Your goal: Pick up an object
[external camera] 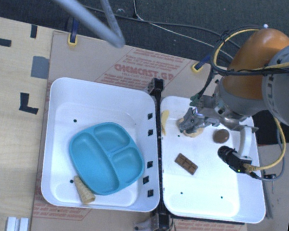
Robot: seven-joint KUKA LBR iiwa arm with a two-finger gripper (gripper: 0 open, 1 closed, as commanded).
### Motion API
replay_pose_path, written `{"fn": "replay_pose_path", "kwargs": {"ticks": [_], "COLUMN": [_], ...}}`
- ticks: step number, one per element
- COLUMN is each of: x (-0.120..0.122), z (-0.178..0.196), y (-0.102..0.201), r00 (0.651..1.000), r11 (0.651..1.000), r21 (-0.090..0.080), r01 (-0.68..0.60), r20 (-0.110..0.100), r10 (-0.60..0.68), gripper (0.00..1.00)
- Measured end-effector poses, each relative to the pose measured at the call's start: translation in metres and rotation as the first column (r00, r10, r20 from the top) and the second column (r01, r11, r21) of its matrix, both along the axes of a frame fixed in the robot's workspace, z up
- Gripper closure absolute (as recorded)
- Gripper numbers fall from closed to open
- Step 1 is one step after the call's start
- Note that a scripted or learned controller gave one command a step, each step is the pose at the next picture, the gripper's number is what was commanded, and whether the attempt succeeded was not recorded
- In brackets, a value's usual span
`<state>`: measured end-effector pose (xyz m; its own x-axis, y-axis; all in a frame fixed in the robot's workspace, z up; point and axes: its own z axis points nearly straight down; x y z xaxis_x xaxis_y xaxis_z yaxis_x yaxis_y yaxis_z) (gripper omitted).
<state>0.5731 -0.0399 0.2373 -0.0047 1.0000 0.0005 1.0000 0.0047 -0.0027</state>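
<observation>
Closing squarely would suit the pincer (190, 123), its jaw state untellable, over the pale cookie (195, 132) just beneath, brown ball (221, 135) beside.

One fixed camera here, high above the bench (2, 116), looking down at a slant. It sits far enough back to take in both white bins whole: the left bin (55, 125) left of centre, the right bin (228, 203) beside it. Dark floor runs along the top edge. The arm (263, 61) comes in from the right.
</observation>
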Motion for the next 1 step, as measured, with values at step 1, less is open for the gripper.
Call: {"fn": "replay_pose_path", "kwargs": {"ticks": [1], "x": [-0.0220], "z": [0.0065], "y": [0.0516], "r00": [1.000], "r11": [1.000], "r21": [0.001], "r01": [-0.002], "r20": [0.000], "r10": [0.002], "gripper": [1.00]}}
